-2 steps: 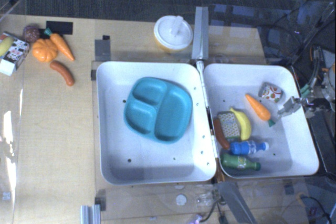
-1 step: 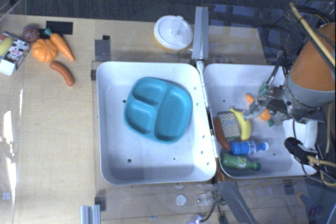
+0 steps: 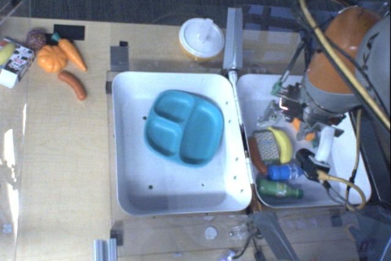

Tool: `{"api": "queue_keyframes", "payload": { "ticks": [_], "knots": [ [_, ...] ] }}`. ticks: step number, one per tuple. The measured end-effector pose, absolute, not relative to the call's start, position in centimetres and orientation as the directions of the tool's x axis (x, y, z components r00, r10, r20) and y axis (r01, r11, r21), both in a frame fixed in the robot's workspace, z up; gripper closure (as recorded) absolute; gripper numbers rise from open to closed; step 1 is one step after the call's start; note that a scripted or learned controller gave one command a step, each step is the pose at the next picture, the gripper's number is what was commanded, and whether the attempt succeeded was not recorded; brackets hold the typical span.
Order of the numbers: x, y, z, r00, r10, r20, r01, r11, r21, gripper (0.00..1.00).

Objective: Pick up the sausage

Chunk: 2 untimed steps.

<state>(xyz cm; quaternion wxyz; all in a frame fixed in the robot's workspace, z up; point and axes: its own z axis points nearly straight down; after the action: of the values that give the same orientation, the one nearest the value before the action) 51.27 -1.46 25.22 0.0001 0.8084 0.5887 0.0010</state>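
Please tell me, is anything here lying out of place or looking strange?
Yes. A sausage, a carrot and a small pumpkin lie on the bench, left of both bins. In the left bin the blue tray sits askew. The right bin is crowded, with the gripper above it.

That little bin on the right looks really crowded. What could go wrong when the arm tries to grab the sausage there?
1. The sausage lies against the right bin's left wall, partly under the grater-like piece, so the gripper may not get around it.
2. The banana, blue bottle and green bottle crowd close, so it might grab or knock one instead.
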Motion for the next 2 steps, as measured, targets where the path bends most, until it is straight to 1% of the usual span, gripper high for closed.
{"api": "queue_keyframes", "payload": {
  "ticks": [1,2],
  "knots": [
    [50.8,6.7,20.1,0.414,0.910,-0.001,0.910,-0.414,-0.003,0.00],
    [48.6,12.3,16.5,0.447,0.895,0.000,0.895,-0.447,-0.003,0.00]
  ]
}}
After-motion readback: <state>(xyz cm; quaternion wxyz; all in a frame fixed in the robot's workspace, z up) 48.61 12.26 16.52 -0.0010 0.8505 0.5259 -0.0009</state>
